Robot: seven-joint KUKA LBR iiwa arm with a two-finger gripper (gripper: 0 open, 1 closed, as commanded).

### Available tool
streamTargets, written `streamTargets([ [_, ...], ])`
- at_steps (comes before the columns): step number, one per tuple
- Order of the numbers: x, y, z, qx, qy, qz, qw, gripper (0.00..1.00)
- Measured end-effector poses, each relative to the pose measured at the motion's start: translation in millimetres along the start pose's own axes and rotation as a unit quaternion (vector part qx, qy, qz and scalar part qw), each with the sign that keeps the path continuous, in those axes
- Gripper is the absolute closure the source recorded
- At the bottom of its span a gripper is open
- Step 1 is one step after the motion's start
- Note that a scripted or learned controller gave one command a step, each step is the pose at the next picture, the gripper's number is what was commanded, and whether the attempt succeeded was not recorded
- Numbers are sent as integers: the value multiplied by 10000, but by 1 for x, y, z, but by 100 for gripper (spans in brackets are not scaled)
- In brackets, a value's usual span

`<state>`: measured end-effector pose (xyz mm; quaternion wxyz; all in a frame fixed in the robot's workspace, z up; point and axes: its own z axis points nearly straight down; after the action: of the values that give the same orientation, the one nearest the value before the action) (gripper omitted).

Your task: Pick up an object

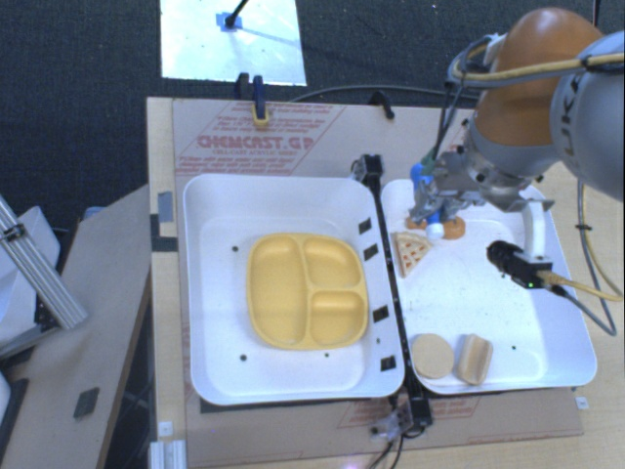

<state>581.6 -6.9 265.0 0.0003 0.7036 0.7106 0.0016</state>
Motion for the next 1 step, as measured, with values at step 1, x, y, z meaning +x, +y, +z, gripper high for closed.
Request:
streamTargets([
  [1, 63, 8, 9, 5, 4, -4, 10000, 100],
])
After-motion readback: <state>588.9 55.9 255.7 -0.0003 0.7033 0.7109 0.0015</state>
